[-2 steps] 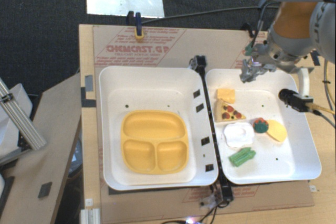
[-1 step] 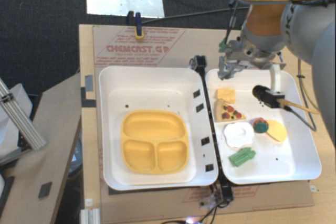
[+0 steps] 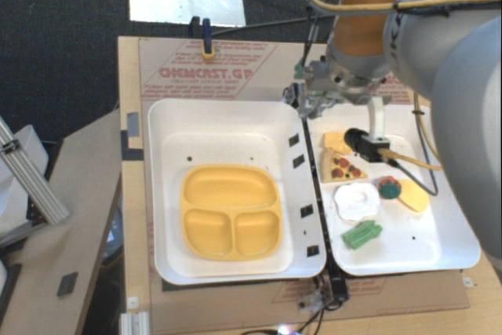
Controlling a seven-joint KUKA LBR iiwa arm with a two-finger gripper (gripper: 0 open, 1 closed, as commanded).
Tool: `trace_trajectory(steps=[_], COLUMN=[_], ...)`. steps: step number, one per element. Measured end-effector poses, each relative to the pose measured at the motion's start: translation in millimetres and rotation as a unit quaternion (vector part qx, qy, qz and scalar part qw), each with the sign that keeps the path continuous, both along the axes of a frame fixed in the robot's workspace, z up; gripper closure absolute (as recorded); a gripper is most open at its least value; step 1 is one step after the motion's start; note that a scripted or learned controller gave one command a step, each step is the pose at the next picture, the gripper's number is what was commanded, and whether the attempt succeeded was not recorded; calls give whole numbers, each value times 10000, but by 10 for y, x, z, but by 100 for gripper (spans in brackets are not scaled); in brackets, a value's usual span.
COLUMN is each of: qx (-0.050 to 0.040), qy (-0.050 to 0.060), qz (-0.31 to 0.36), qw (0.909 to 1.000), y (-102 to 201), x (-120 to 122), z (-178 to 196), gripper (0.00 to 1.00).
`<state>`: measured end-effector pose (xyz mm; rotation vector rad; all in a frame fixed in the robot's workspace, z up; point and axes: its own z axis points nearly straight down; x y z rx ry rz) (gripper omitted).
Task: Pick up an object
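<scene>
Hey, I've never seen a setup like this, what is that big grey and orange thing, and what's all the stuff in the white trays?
It is a robot arm, filmed by one camera looking down at a slant. It reaches in from the right over two shallow white bins. The left bin holds a yellow three-compartment plate. The right bin holds toy food: a pizza slice, a white round piece, a green ridged piece and a yellow piece. Its gripper hangs above the bins' divider; nothing shows between its fingers.
</scene>
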<state>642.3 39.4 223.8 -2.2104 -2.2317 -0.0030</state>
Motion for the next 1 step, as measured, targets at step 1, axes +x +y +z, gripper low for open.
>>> trace_trajectory(steps=[1], qx=[2], qy=[-11], qz=[-2], qw=[10000], y=[545], x=[51], z=[114], gripper=[100])
